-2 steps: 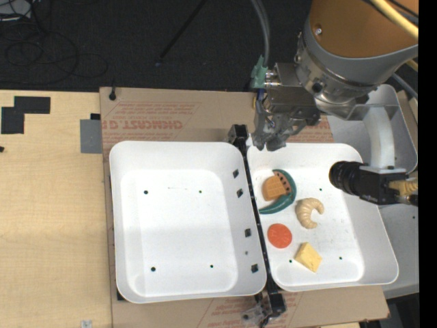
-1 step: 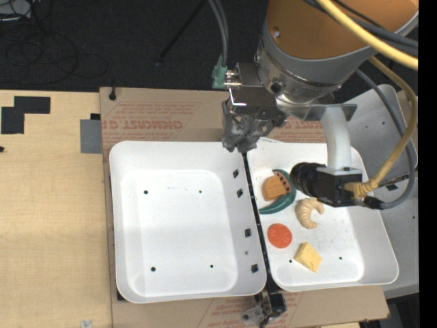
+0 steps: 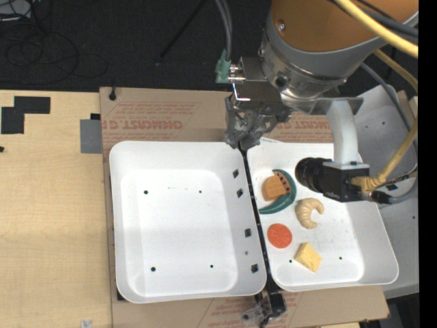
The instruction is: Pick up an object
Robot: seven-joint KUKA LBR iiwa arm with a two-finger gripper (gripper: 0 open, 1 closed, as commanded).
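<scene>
A: What is in the right bin (image 3: 369, 268)?

B: Four small things, all near its left wall. A ridged orange-brown piece (image 3: 275, 186) sits on a teal disc (image 3: 284, 198). Just beside it, to the right, is a pale croissant (image 3: 310, 211), curved and smooth. Below are a flat red round piece (image 3: 279, 236) and a yellow wedge (image 3: 308, 257) with sharp edges. They look like plastic toy food, a little glossy.

A: And the left bin (image 3: 136, 183)?

B: It is smooth white plastic with rounded corners and a few dark dots on the floor. Black clips join the two bins along the middle. Under them lies brown cardboard (image 3: 164, 118) with red print, on a light wooden tabletop (image 3: 48, 210).

A: How is the arm (image 3: 321, 26) standing?

B: It comes in from the upper right, with the broad orange band on top and grey metal below. The hand (image 3: 244, 134) points down at the far end of the middle wall, well apart from the four pieces.

A: Is the hand spread or pressed together?

B: I cannot tell; its tip is dark and small. I see nothing between it.
</scene>
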